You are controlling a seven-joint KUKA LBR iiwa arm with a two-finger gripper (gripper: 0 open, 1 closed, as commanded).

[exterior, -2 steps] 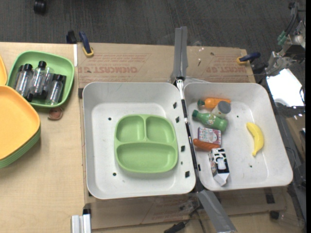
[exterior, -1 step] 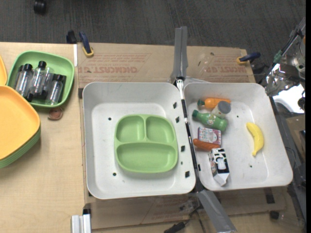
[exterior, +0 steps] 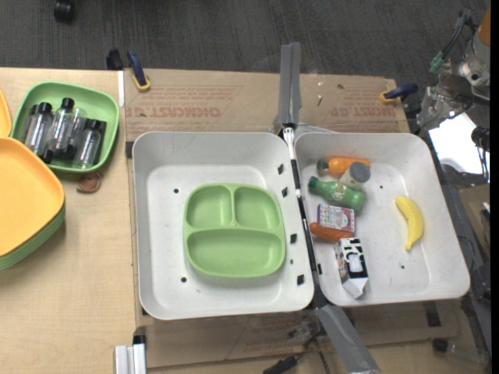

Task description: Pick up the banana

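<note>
One banana (exterior: 410, 221) loose in the right bin (exterior: 444, 283); pincer (exterior: 456, 72) state impossible to tell.

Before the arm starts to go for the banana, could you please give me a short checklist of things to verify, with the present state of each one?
1. Banana is in the right bin: ok.
2. Banana lies by itself on the bin floor, apart from the green bottle and the carton: ok.
3. Nothing covers the banana from above: ok.
4. The arm is outside the bins, at the upper right: ok.
5. Pincer open and ready: cannot tell.
6. Green divided plate in the left bin is away from the likely path: ok.
</note>
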